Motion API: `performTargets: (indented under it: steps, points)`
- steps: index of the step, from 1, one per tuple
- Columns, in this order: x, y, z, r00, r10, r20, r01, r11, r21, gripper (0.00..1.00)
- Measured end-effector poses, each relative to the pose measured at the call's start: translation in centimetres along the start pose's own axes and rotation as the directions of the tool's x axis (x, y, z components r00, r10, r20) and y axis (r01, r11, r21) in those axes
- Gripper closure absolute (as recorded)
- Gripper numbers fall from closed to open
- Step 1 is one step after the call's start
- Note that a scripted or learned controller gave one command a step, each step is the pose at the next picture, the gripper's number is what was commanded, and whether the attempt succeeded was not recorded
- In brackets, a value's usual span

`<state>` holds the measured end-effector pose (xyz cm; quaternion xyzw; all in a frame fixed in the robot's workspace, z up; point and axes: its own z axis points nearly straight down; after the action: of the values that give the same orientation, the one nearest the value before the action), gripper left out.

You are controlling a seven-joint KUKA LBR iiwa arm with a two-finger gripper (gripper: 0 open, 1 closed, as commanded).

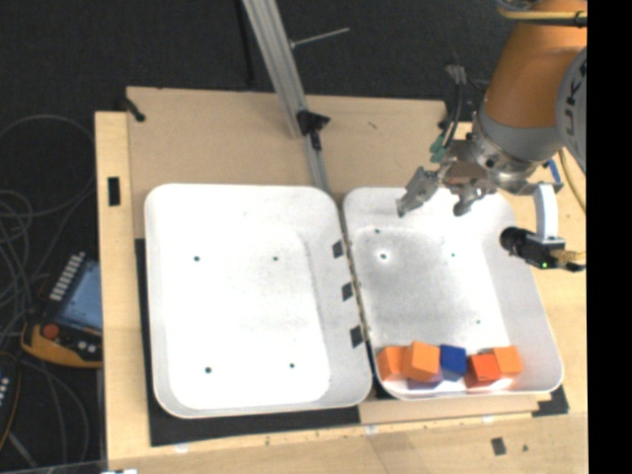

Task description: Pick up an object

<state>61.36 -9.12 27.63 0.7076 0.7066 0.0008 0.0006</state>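
Note:
Several small blocks lie in a row along the near edge of the right bin (513, 294): an orange block (393, 361), another orange block (425, 359), a blue block (452, 358), and two more orange blocks (484, 367) (508, 358). My gripper (435, 201) hangs over the far end of the right bin, well away from the blocks. Its two fingers are spread apart and open, with nothing between them.
The left bin (247, 294) sits beside the right one, with black clips (348, 289) along the seam between them. A slanted metal rail (281, 62) rises behind the bins. A black fitting (528, 245) juts over the right bin's right rim.

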Motion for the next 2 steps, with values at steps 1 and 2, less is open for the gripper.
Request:
performTargets:
  steps: [1, 2]
  points:
    - [-0.1, -4.4, 11.5, 1.0, 0.0, 0.001, 0.0, 1.0, 0.011, 0.0]
    - [-1.3, -5.8, 10.0, 1.0, 0.0, 0.0, 0.0, 1.0, 0.001, 0.0]
